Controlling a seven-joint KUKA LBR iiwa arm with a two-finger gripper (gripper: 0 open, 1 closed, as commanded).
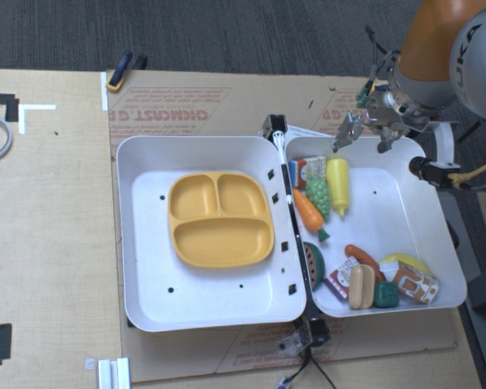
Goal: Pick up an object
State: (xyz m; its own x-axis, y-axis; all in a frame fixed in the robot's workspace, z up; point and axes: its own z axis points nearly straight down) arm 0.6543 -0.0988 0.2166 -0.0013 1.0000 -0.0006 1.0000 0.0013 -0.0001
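My gripper (pixel 365 138) hangs over the far edge of the right bin (pixel 405 209), its two fingers spread apart and open with nothing between them. Just below it in the bin lie a yellow bottle (pixel 338 186), a bunch of green grapes (pixel 318 198), a carrot (pixel 307 210) and a small printed box (pixel 313 168). Near the bin's front are a watermelon slice (pixel 313 266), a sausage (pixel 361 258), a bun (pixel 360 287), a green piece (pixel 386 296), a banana (pixel 405 262) and a small carton (pixel 414 285).
The left bin (pixel 142 241) holds a yellow divided plate (pixel 221 219). Black clips (pixel 274 126) join the bins along the shared wall. A blue and yellow tool (pixel 119 70) lies on the bench at the back left. A cable (pixel 462 177) runs off the arm at right.
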